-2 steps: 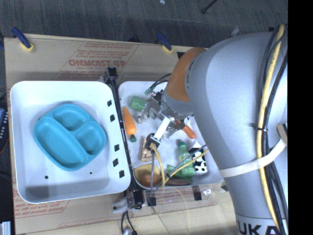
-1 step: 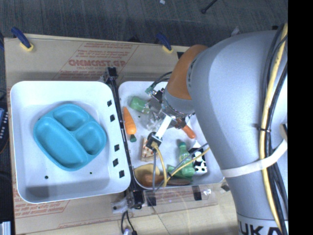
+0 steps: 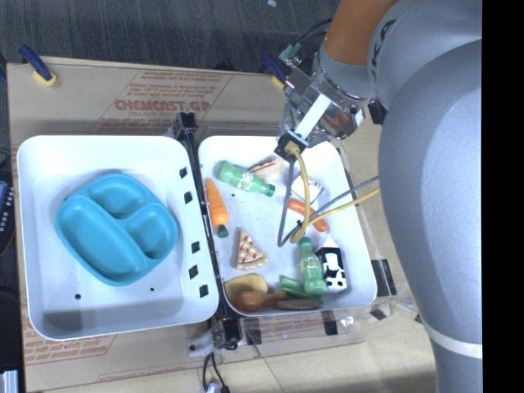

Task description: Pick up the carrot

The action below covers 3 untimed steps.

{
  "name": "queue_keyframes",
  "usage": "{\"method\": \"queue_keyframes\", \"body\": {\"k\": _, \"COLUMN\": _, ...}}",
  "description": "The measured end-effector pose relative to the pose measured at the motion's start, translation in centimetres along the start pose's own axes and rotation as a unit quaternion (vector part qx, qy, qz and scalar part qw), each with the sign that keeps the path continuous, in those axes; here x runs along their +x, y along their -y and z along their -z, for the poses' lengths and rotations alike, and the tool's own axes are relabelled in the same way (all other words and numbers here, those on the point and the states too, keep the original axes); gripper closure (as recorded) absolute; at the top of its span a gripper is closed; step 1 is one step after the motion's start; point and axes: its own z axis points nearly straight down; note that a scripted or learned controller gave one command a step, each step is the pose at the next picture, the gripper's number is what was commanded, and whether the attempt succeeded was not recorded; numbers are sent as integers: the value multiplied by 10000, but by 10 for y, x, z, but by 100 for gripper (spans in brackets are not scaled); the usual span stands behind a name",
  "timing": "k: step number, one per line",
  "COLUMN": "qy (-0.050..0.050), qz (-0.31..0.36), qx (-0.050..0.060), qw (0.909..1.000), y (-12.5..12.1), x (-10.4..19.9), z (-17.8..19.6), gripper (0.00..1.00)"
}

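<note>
So your carrot [image 3: 216,204] lies in the right bin [image 3: 344,178], by its left wall w/ the green bottle [image 3: 243,178] just above it, and the gripper [image 3: 286,237] hangs to the carrot's right, thin fingers spread, pinching nothing.

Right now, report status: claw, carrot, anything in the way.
Claw low in right bin, nothing visibly held. Carrot by bin's left wall, untouched. Pizza slice between claw and carrot.
</note>
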Motion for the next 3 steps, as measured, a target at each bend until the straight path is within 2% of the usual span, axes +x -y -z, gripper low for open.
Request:
{"method": "queue_keyframes", "body": {"k": 1, "qy": 70, "qz": -604, "qx": 64, "qw": 9981, "y": 59, "x": 26, "z": -84, "gripper": 100}}
{"method": "queue_keyframes", "body": {"k": 2, "qy": 82, "qz": -1915, "qx": 36, "qw": 9815, "y": 120, "x": 53, "z": -131, "gripper": 100}}
{"method": "queue_keyframes", "body": {"k": 3, "qy": 75, "qz": -1428, "qx": 27, "qw": 9897, "y": 121, "x": -68, "z": -119, "gripper": 100}}
